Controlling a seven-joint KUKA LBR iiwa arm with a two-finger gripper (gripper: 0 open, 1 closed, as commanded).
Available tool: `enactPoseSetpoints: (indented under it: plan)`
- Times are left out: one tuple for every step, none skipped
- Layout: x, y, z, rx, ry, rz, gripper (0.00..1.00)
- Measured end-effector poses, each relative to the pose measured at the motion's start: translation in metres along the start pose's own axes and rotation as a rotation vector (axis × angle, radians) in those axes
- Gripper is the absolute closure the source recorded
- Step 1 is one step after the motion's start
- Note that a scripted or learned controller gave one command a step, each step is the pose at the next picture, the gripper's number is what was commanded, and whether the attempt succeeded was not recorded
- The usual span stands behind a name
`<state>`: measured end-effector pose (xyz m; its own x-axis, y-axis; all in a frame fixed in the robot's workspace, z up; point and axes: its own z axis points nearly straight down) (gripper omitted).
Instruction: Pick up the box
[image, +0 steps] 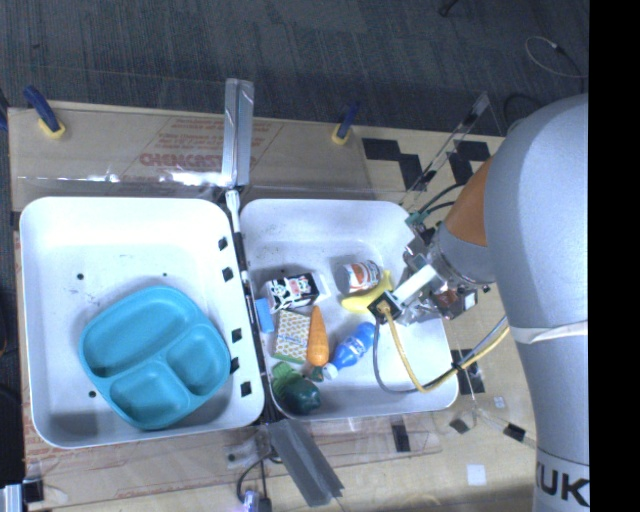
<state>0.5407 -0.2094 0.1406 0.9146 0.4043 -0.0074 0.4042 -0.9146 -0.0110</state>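
I see the box (292, 290) lying left of my gripper (385, 305), across the banana (362, 297), long axis roughly left-right; whether the gripper is clenched, I cannot tell.

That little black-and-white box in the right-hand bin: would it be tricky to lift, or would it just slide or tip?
The box looks like a small carton, so probably light and fairly stiff. It lies flat, so it seems unlikely to roll or tip. The carrot and checkered packet crowd its lower edge, so a push may shove them too.
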Motion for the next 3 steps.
enactPoseSetpoints:
  plan:
    - [-0.015,-0.104,0.053,-0.006,0.0,-0.059,1.0]
    - [0.024,-0.053,-0.051,-0.006,0.005,0.197,1.0]
    - [0.025,-0.057,-0.02,-0.003,0.001,0.206,1.0]
